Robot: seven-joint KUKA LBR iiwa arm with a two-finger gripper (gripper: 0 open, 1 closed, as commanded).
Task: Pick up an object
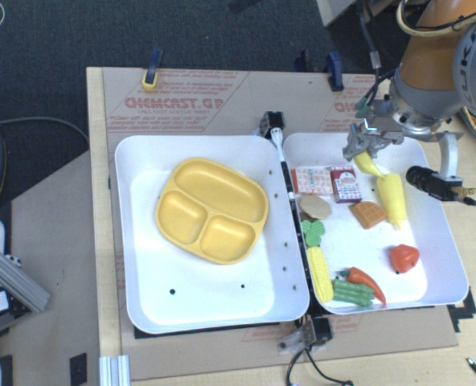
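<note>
Bins sit side by side on the bench: the left bin (133,240) holds a yellow tray (212,209) with three compartments, lying near its centre. The right bin (443,256) holds the small items. At its 12 o'clock hangs the gripper (365,149), low over the bin's back edge; whether it is open, or has hold of anything, I cannot tell. Just beside it, at its 5 o'clock, lies a banana (367,165), with a yellow bottle (393,199) next, pointing to 6 o'clock. A red-and-white packet (326,182) lies at the bin's 10 o'clock, a brown disc (315,208) just below it, and an orange waffle (369,214) near the bin's centre. At 4 o'clock lies a tomato (404,257). Along the left wall sit a green piece (313,232) and a corn cob (320,273). At 6 o'clock a carrot (364,279) rests on green beans (355,295).
</note>
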